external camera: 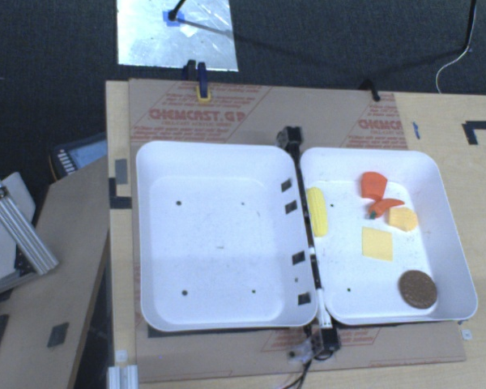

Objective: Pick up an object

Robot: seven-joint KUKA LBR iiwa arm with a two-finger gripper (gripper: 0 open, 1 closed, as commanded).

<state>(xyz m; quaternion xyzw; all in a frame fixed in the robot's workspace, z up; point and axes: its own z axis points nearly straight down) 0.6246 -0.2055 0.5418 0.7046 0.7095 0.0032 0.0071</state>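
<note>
right white bin (447, 217): yellow corn cob (317, 211), orange wedge (373, 185), yellow square slice (378, 244), brown round disc (418, 288), apparently all unlifted; gripper state cannot be told.

The orange toy (375, 193) in the right bin (449, 217) is too small and soft-edged to name; a darker bit at its lower end, just beside the yellow-orange block (403, 218), cannot be made out. The brown disc (418, 288), near that bin's front corner, shows no surface detail. Left of the left bin (154, 217), a slanted metal rail (16, 225) runs off the picture's left edge, and a dark device (77, 157) behind it is partly covered by the bench board. Behind the bins, red print (196, 113) on the cardboard is blurred. A thin cable (468, 23) leaves the top edge.
</note>
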